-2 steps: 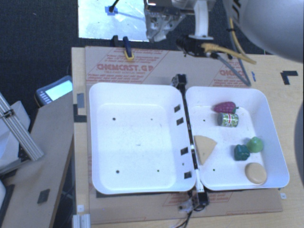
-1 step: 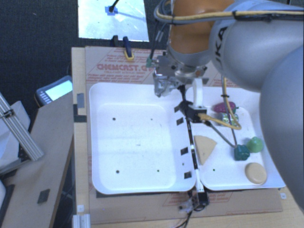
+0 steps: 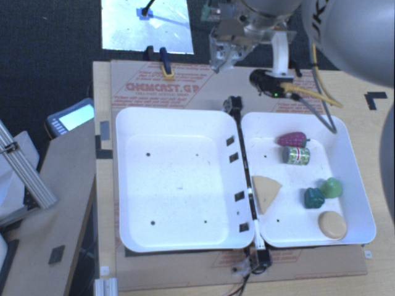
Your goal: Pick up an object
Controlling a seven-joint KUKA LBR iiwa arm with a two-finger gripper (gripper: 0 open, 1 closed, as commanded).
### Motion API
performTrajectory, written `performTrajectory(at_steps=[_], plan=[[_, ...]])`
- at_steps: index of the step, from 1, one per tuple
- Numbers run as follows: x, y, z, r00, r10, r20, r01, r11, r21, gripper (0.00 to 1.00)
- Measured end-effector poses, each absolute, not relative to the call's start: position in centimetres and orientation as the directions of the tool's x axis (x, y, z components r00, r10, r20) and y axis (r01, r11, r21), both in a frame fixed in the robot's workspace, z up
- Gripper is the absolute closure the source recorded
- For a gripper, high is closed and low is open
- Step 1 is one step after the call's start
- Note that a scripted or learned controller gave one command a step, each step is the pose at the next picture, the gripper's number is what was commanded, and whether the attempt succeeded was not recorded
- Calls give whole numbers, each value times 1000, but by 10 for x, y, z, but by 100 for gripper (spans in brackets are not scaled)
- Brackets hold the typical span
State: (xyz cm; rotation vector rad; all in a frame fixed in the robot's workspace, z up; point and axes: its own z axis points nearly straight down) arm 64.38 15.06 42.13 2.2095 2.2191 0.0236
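The claw (image 3: 221, 59) hangs at the far side of the scene, above the brown cardboard sheet (image 3: 185, 85) just beyond the far rims of the 2 bins, roughly in line with the seam between them; from this angle it cannot be told whether it is released or clenched, and nothing shows in its grasp. Near of it lie the left bin (image 3: 173, 184) and the right bin (image 3: 355, 165), touching side by side, with a row of black clips (image 3: 233, 158) along their shared edge. All 6 things to pick lie in the right bin, well apart from the claw: a purple piece (image 3: 292, 139) at the far side, a green and white can (image 3: 297, 155) lying just near of it, a tan wedge (image 3: 265, 192) close to the seam, a teal block (image 3: 313, 197) touching a green ball (image 3: 332, 187), and a tan oval (image 3: 332, 224) in the near right corner. Nothing covers any of them. Far left of the claw lies a silvery sheet (image 3: 147, 16), and a yellow clamp (image 3: 165, 66) grips the cardboard's far edge.
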Motion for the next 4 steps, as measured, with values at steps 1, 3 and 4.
performTrajectory(at_steps=[1,3,4], plan=[[617,108,306,3,1000,-3,1000,-4,-11,100],[517,158,435,-4,1000,2,1000,4,-1,100],[548,207,501,-8,1000,5,1000,8,10,100]])
